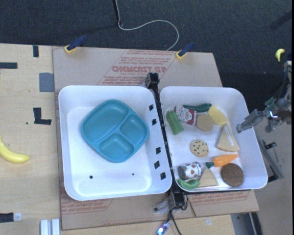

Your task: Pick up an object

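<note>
Pincer: the pincer sits at the right edge of the right bin, above its rim; whether it is apart or together cannot be told, and nothing is seen in it.
Arm: only the wrist hardware shows at the far right, outside the bin.
Right bin: holds the toy food.
Upper row: a green pepper, a red-and-white packet, a green pickle, a tan round piece and a yellow lemon touching it.
Middle: a cookie lies by itself; a cheese wedge lies to its right, near the pincer.
Lower row: a carrot, a brown round patty in the corner, a small can, a sandwich slice with a green leaf beside it.
Left bin: holds a blue divided plate, lying flat.
Worktop: a yellow banana lies well left of the bins.
</note>
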`<state>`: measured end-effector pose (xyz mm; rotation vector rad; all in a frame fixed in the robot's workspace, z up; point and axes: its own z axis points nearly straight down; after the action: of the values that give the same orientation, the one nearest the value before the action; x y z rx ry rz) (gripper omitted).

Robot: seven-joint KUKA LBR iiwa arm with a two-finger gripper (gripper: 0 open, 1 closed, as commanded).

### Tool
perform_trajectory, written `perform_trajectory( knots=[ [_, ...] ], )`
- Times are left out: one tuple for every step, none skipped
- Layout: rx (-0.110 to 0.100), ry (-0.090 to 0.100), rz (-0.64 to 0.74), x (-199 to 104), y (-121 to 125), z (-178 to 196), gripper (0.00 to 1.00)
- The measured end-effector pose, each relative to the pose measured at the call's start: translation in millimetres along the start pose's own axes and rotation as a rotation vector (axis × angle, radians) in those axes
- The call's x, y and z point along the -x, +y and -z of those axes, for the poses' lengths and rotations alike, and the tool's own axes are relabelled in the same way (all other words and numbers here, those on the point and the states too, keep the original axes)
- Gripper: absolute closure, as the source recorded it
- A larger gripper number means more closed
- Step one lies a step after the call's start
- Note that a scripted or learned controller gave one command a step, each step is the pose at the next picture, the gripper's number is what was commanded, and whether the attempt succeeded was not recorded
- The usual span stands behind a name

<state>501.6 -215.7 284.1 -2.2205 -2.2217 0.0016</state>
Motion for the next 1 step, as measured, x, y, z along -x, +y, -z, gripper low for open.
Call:
perform_trajectory(
  knots=[
    [0.000,0.000,0.002,-0.6,0.5,10.0,1.00]
  ],
)
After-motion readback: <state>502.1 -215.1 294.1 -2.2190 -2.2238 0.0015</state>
